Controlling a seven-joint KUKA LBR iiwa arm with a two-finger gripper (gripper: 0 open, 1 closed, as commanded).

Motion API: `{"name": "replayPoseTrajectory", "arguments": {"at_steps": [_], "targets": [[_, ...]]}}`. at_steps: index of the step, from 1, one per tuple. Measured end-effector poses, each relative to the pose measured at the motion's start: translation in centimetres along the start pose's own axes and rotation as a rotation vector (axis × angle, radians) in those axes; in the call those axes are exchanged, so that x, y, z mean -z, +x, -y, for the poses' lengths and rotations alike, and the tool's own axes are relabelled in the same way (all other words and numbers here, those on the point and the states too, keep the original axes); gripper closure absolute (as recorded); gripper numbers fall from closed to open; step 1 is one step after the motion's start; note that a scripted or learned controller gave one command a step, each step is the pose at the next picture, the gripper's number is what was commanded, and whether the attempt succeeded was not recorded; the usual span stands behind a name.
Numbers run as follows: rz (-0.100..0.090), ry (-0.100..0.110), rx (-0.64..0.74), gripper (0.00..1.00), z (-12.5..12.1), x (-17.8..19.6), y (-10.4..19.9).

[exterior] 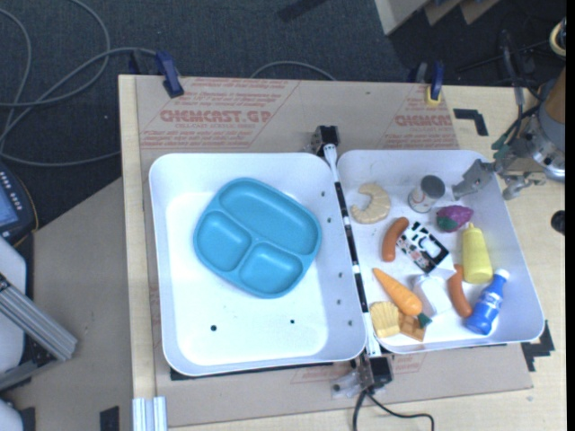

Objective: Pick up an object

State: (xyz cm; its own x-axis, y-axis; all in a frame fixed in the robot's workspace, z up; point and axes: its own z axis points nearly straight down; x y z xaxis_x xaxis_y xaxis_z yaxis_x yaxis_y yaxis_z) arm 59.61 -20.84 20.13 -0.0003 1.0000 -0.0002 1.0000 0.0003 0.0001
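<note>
The right bin point(519, 241) holds several small items: a tan croissant-shaped piece point(370, 202), a grey can point(431, 189), a purple lump point(454, 215), a yellow bottle point(475, 252), a blue bottle point(487, 305), an orange sausage point(393, 238), a black-and-white pack point(422, 245) and a carrot point(398, 292). My gripper point(492, 181) hangs over the bin's far right corner, just right of the grey can and above the purple lump. Its fingers stand apart and open, with nothing between them.
A blue divided plate point(258, 236) lies in the left bin point(180, 312). A second sausage point(459, 293) and a tan cracker block point(384, 319) lie near the right bin's front. The bins' shared rim point(346, 241) runs down the middle. Blue clamps point(168, 72) grip the board's far edge.
</note>
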Motion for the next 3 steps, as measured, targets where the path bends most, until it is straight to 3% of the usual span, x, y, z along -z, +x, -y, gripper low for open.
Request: {"name": "replayPoseTrajectory", "arguments": {"at_steps": [1,2,3], "targets": [[0.0,0.0,-0.001,0.0,-5.9,-9.6,1.7],[0.001,-0.001,0.002,1.0,-6.0,-8.7,1.8],[-0.001,-0.006,0.005,1.0,-3.5,-0.7,7.9]]}}
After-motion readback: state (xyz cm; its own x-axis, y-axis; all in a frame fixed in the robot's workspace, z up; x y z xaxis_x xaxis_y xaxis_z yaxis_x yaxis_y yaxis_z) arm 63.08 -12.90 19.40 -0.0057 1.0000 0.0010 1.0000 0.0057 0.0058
